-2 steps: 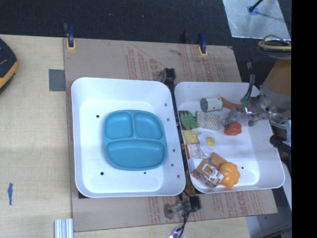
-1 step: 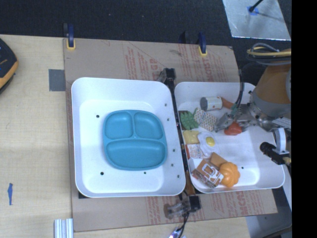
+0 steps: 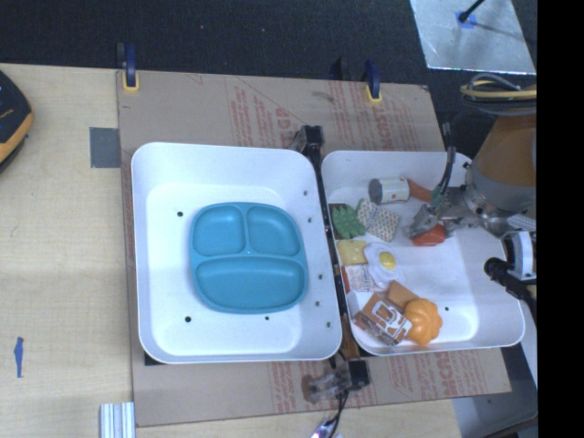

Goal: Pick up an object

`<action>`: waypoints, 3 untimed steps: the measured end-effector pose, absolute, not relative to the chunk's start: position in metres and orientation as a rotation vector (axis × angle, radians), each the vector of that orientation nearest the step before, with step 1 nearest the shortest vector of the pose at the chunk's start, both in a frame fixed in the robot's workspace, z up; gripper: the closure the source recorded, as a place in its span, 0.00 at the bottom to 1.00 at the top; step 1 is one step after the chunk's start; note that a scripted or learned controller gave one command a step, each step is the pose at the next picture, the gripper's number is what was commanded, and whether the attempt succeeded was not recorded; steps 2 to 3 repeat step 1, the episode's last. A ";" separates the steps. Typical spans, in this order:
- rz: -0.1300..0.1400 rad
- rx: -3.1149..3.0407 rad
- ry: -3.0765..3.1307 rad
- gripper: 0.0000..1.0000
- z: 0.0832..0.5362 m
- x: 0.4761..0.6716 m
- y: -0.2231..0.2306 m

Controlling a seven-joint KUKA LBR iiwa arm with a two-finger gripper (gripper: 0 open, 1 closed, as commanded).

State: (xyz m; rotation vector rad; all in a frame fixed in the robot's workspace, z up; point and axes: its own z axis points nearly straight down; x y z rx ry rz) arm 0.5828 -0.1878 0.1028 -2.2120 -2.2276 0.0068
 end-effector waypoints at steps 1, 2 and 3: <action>-0.001 -2.215 -2.236 1.00 0.094 0.612 -0.131; -0.001 -2.215 -2.236 1.00 0.094 0.612 -0.131; -0.001 -2.215 -2.236 1.00 0.094 0.612 -0.131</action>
